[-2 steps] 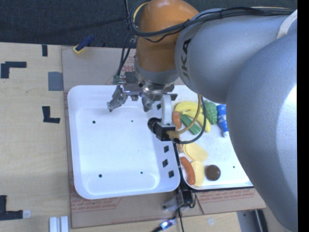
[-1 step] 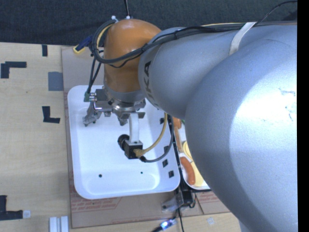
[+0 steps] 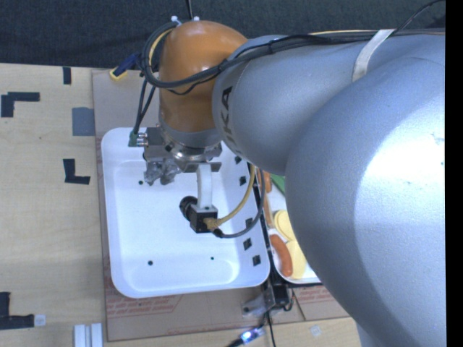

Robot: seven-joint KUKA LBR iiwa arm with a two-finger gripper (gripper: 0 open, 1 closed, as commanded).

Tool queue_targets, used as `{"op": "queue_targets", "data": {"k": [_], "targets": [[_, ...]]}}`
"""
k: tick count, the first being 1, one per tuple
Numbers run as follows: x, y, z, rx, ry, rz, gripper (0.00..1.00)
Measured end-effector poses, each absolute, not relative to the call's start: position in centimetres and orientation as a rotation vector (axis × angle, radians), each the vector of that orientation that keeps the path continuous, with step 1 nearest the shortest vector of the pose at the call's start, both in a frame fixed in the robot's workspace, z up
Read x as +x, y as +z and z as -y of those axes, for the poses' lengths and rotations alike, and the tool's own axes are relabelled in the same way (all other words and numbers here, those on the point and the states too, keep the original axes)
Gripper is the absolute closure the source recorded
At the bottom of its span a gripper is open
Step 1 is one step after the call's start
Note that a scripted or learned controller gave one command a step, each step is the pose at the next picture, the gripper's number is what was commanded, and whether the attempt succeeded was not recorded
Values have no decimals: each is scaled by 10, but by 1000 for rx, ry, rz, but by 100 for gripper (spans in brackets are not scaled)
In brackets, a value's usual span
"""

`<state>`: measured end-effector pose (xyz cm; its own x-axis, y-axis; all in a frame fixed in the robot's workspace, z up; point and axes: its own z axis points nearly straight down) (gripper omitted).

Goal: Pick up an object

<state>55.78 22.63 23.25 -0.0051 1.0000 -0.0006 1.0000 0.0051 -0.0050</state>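
Over the left bin (image 3: 116, 277), toward its far wall, you have the gripper (image 3: 159, 170) hanging tip-down, with the bin's white floor right beneath it. From this slanted angle you cannot tell whether the gripper is parted or closed, nor whether it has hold of anything; its tip reads as a cluster of grey metal against the white.

Just above the gripper sits the orange band (image 3: 192, 71), and from there the grey arm (image 3: 347, 157) sweeps away to the gripper's right, covering most of the right bin (image 3: 302, 275).

The things you could pick lie well apart from the gripper, off to its right in that right bin, in the narrow strip showing beside the arm. A green piece (image 3: 279, 184) is the farthest back, a yellow piece (image 3: 283, 226) lies nearer the camera, and an orange piece (image 3: 282, 257), long and rounded, lies nearest the front rim. Each is partly hidden by the arm, so you cannot tell their full shapes.

On the left bin's floor, nearer the camera than the gripper, you can see a few small dark specks (image 3: 150, 263). To the gripper's left, past the bin's wall, the wooden bench (image 3: 43, 230) carries black tape marks (image 3: 72, 172).
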Motion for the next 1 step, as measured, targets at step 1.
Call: {"op": "queue_targets", "data": {"k": [1], "targets": [[513,333,-172,-2225,-9,2222,100]]}}
